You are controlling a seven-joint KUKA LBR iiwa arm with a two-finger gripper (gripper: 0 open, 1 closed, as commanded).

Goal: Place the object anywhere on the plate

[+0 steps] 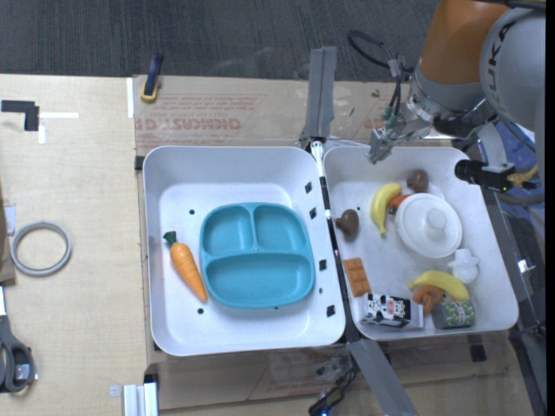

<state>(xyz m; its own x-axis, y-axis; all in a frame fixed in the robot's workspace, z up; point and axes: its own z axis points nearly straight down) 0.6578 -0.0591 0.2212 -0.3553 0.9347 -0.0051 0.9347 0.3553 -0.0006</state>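
A carrot (187, 269) is lying just left of the blue plate (257, 255), both in the left bin (156, 319). Right of the plate, the right bin (499, 258) is holding two bananas (381, 206), a white lidded pot (429, 224) and a small carton (387, 310). The gripper (382, 141) is hovering over that bin's far left corner, up and right of the plate, gripping nothing; jaw gap cannot be told.

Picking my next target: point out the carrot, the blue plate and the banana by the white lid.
carrot (187, 269): camera view, middle of its orange body.
blue plate (257, 279): camera view, floor of its large compartment.
banana (382, 206): camera view, middle of its curve.
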